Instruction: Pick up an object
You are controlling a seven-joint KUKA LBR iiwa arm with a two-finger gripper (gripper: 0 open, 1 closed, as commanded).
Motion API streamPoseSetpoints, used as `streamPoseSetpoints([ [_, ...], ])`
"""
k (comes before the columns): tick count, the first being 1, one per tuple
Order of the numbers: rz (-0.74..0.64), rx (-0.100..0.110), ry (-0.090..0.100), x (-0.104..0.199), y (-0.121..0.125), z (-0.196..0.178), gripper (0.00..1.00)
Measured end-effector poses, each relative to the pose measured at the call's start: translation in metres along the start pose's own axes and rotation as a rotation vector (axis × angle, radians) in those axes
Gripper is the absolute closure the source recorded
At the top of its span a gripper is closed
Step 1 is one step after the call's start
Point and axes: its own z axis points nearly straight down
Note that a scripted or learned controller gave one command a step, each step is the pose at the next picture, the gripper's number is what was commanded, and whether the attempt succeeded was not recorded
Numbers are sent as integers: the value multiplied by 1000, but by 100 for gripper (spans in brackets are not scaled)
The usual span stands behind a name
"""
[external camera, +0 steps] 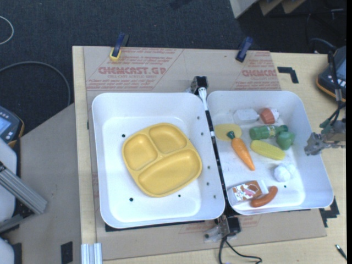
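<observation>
Hovering at the right rim of the right bin (308, 111), the end effector (317, 143) sits small and dark at the picture's edge; whether it is open or closed, cannot tell from here. Nothing visible in its grip. Nearest to it inside that bin, a green toy (285, 139) and a yellow corn piece (268, 150). Further in, an orange carrot (242, 152), a white ball (282, 173), and a sausage (264, 197) by the front wall. Over in the left bin (110, 125), a yellow divided plate (161, 159), all on the worktop (165, 65).
</observation>
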Motion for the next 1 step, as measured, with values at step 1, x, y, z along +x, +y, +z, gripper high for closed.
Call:
streamPoseSetpoints([
  [1, -2, -13, -6, 0, 1, -19, 100],
])
